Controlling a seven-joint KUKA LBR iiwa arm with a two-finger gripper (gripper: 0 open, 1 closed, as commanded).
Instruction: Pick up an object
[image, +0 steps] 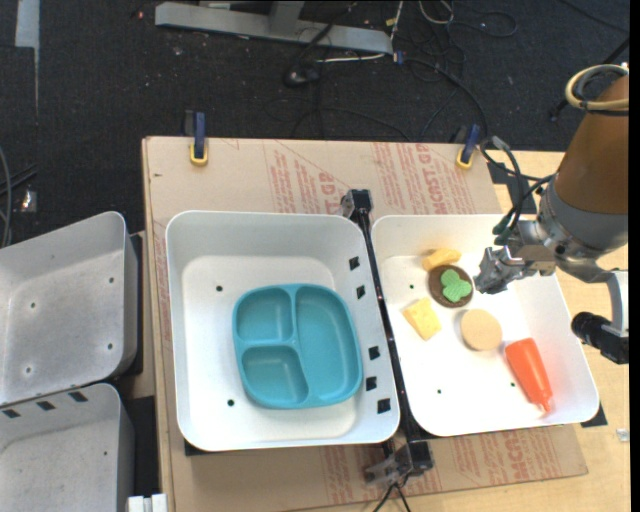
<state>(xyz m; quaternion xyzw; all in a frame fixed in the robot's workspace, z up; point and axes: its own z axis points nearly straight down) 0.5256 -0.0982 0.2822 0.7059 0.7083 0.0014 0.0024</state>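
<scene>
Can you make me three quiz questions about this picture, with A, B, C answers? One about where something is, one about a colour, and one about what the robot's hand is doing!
1. Where is the blue tray?
A. in the left bin
B. in the right bin
C. on the floor

2. What colour is the bottle?
A. purple
B. orange
C. black

3. What is the gripper doing?
A. lifting the blue tray
B. hanging over the right bin, beside the green thing
C. resting in the left bin

Answers:
1 A, the tray lies flat in the left bin.
2 B, it is bright orange.
3 B, it sits just right of the green thing, with nothing seen between its fingers.
</scene>
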